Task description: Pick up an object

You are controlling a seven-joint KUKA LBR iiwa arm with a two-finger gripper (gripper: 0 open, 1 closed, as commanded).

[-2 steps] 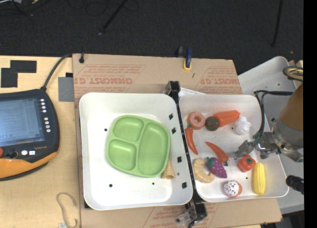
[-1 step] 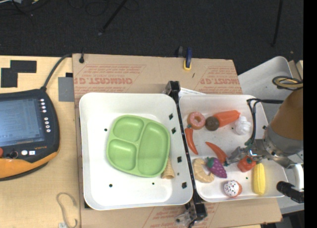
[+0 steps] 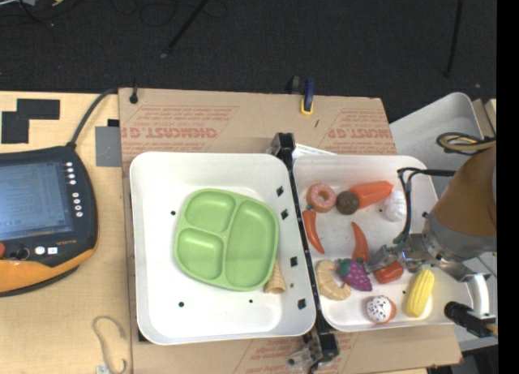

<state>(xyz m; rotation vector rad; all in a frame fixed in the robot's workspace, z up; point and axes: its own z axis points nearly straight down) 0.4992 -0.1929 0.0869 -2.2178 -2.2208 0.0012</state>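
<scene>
Your gripper (image 3: pixel 395 260) sits low in the right white bin (image 3: pixel 415 171), over a small red toy (image 3: pixel 389 272). You cannot tell its opening. A purple plastic grape bunch (image 3: pixel 355 273) lies just left.

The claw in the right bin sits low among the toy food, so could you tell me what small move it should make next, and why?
Probably a short final descent and a close. The claw sits low in the right bin, right at the small red piece, with the purple grapes and yellow corn close on either side. Nothing shows between its fingers yet, so lifting now would likely come up empty.
</scene>
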